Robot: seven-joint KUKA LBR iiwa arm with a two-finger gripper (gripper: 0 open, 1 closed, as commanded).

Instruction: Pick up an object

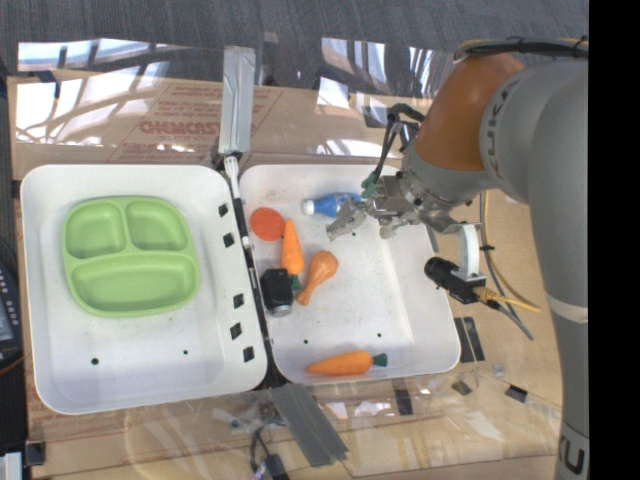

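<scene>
My gripper [364,222] hangs over the back of the right bin [420,318], its fingers [340,225] spread open with nothing between them. Just left of it lies a small blue item [320,205], partly covered by the gripper. Further left in the same bin are a red-orange disc [267,224], an orange carrot [291,248], an orange drumstick-shaped toy [318,271] and a black object [275,290]. Another carrot with a green top [343,364] lies by the bin's front wall.
The left bin [60,368] holds a green divided plate [128,255]. A ridge with black clips [243,268] separates the two bins. The grey arm with its orange band [470,118] fills the right side, and cables trail by the right bin's edge [500,298].
</scene>
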